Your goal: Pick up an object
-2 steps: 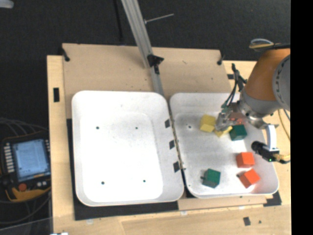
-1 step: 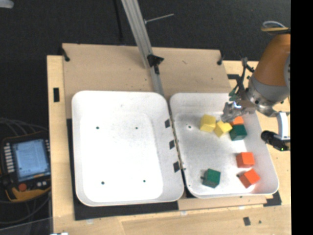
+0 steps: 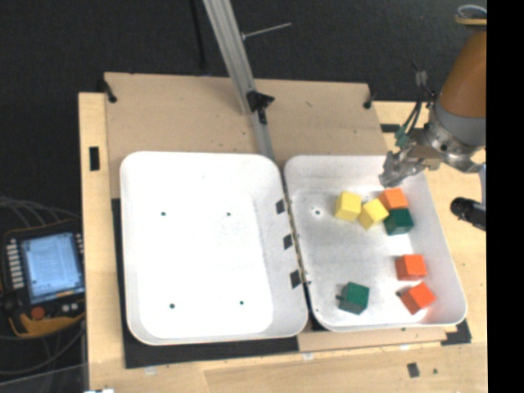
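Note:
In the right bin (image 3: 327, 309) lie several small blocks. Two yellow blocks (image 3: 349, 206) (image 3: 374, 212) sit side by side near the middle. An orange block (image 3: 395, 198) rests just above a dark green block (image 3: 399, 221). Lower right are two more orange blocks (image 3: 411, 266) (image 3: 417, 297), and another green block (image 3: 354, 297) sits near the front. My gripper (image 3: 395, 173) hangs at the bin's far right corner, right above the upper orange block. Nothing shows between its fingers, and their opening is unclear.
The left bin (image 3: 196, 244) lies beside the right one, joined by black clips. A slanted metal pole (image 3: 233, 56) rises behind the bins. A handheld pendant (image 3: 45, 273) sits off the bench at the left.

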{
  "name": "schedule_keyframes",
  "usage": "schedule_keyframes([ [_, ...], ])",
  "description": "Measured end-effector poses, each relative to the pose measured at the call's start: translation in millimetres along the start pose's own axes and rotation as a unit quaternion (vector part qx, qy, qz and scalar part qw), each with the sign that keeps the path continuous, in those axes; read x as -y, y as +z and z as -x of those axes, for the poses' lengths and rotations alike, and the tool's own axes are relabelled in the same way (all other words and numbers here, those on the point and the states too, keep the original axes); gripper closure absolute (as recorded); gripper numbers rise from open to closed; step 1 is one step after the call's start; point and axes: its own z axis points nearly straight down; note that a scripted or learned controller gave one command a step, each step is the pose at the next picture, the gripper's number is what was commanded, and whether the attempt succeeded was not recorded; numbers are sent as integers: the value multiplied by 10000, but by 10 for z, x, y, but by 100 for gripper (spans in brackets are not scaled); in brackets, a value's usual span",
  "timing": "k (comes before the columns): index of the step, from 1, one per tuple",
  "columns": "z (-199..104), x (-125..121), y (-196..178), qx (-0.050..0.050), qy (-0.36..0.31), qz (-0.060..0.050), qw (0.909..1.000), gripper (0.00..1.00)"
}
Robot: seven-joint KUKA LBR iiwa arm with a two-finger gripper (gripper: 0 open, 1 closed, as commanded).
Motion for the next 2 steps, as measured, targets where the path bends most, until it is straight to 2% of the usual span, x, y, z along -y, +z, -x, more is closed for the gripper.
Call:
schedule_keyframes([
  [1, 9, -10, -209, -6, -12, -20, 10000, 100],
  [2, -513, 108, -214, -8, -8, -35, 10000, 100],
])
